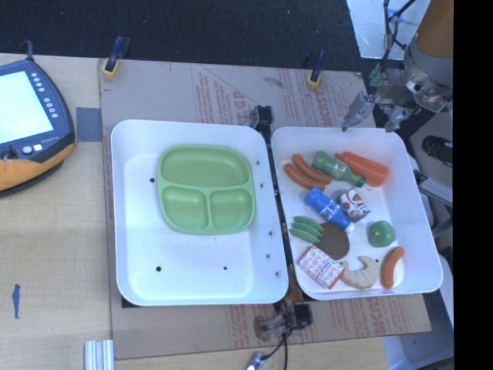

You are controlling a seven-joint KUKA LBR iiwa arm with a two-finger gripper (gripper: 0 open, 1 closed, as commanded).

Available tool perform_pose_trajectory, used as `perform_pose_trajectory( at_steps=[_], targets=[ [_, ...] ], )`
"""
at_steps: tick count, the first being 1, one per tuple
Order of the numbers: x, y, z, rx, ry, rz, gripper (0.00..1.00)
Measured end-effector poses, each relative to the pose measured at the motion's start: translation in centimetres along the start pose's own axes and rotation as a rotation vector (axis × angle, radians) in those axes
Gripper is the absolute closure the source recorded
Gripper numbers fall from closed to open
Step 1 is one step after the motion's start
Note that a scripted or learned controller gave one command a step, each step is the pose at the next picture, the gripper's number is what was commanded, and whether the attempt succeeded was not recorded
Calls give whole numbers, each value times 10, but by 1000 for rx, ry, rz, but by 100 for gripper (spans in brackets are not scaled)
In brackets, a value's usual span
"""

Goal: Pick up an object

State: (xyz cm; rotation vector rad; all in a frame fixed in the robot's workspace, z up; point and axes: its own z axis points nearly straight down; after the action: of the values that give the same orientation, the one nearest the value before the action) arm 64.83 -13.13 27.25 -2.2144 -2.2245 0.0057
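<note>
I see the bench (54, 284) under a sheet of brown cardboard (216, 91) that carries both bins. The left bin (139, 276) holds a green divided plate (206, 189), lying flat toward the bin's upper half. The right bin (420, 230) holds all the toy food. On the bench at far left sits a control pendant (27, 126) with a pale screen and orange rim.

My arm (435, 21) enters at the upper right, and its gripper (375, 114) hangs above the far rim of the right bin, clear of everything in it. Its fingers are spread wide with nothing between them.

Inside the right bin, along the far side, I see an orange carrot (363, 166) just beside a green bottle (337, 168), with two hot dogs (306, 173) to their left. Toward the middle lie a blue bottle (328, 207) and a small red-and-white can (355, 203), touching. Below them sit a brown round cookie (334, 242), green pea pods (306, 228), and a round green fruit (380, 233). Along the near side rest a red-and-white packet (320, 267), a pale croissant (360, 273) and a sausage (391, 267).
</note>
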Motion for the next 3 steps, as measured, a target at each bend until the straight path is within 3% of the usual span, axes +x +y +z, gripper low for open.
perform_pose_trajectory(
  at_steps=[1, 2, 3],
  targets=[
    [-52, -29, 118, 3, -1, 0, 0],
    [-47, -73, 182, 2, 0, -1, 0],
    [-48, -72, 171, 2, -2, -5, 100]
  ],
)
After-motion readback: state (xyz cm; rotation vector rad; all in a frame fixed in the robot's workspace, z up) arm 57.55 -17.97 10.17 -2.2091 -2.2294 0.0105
